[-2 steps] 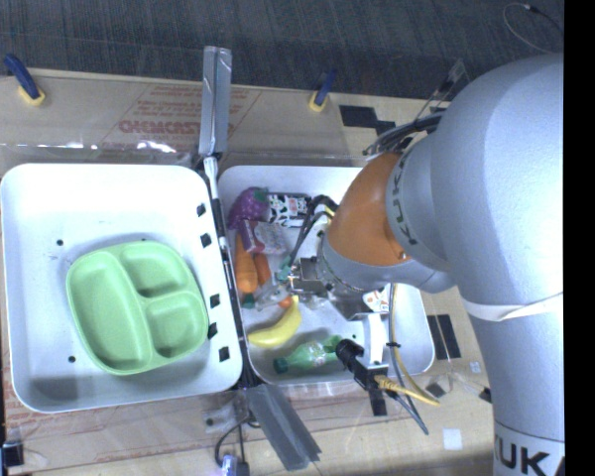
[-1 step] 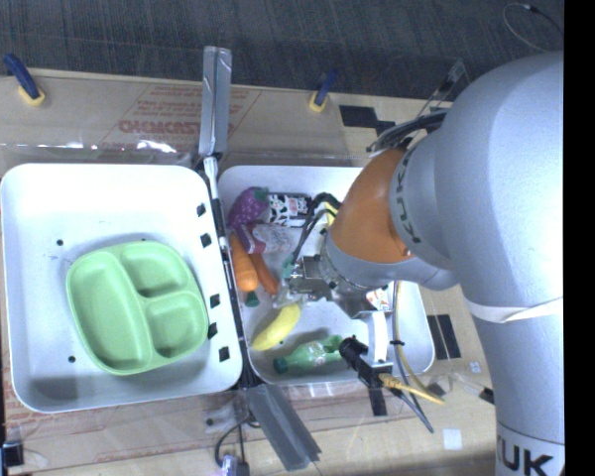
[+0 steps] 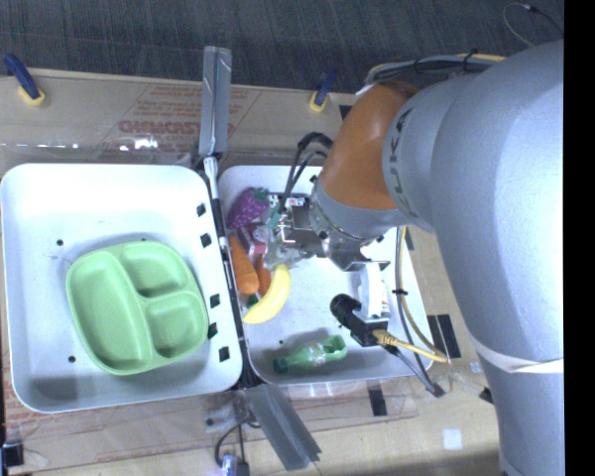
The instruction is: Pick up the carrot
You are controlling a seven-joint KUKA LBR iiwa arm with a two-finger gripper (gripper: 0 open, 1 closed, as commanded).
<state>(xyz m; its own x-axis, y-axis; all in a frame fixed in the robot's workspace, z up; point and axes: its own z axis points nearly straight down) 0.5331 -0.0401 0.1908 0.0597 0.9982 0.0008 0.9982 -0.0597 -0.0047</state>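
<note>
The orange carrot (image 3: pixel 244 270) lies along the left wall of the right bin (image 3: pixel 312 363), running near to far. My gripper (image 3: pixel 275 241) hangs just right of the carrot's far end, low over the bin. A purple bunch of grapes (image 3: pixel 249 209) sits beyond the carrot, touching the gripper's left side. A yellow banana (image 3: pixel 271 297) lies against the carrot's right side, just below the gripper.
A green bottle (image 3: pixel 308 354) lies near the right bin's front edge. The left bin (image 3: pixel 40 201) holds a green divided plate (image 3: pixel 138 306). The grey arm with its orange band (image 3: pixel 367 162) covers the right bin's far right part.
</note>
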